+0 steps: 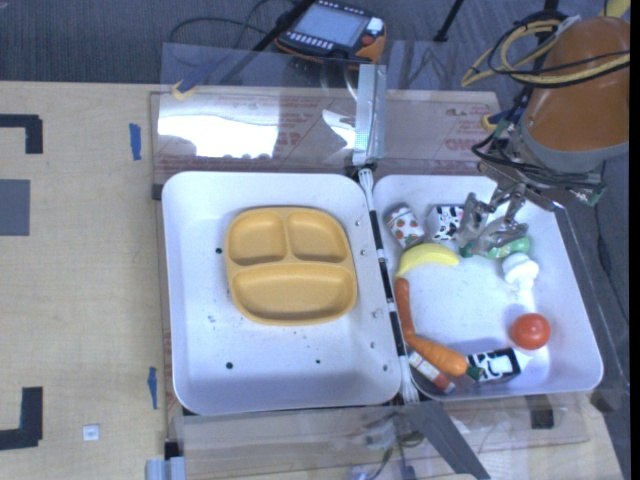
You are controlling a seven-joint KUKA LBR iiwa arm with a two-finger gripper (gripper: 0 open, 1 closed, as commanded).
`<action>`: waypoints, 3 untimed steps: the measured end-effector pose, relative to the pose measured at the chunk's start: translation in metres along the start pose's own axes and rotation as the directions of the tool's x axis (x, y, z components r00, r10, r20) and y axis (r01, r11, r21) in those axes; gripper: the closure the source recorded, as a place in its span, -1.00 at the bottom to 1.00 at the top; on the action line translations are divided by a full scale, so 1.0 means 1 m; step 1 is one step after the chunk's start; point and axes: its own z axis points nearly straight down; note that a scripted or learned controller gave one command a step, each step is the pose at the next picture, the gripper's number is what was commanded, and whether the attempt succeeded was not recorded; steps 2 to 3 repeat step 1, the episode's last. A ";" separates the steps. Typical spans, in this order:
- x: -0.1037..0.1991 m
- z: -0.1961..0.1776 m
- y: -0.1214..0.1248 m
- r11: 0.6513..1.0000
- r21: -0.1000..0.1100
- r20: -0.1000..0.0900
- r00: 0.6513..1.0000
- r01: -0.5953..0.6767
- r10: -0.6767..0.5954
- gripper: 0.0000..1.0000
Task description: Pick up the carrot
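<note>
Pincer hovers at approx 1 o'clock in right white bin, open/shut: can't tell. Long orange plastic carrot lies at 7 o'clock nr front wall. Prob light, stiff, smooth; grip mid-body across width.

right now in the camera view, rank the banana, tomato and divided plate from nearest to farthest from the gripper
1. banana: just left of and below the gripper, right bin.
2. tomato: lower right of that bin.
3. divided plate: in the left bin, farthest.
</note>
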 end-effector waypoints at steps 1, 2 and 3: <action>0.002 -0.009 -0.071 0.999 -0.001 0.000 0.999 0.052 -0.052 1.00; 0.002 -0.009 -0.071 0.999 -0.001 0.000 0.999 0.052 -0.052 1.00; 0.002 -0.009 -0.071 0.999 -0.001 0.000 0.999 0.052 -0.052 1.00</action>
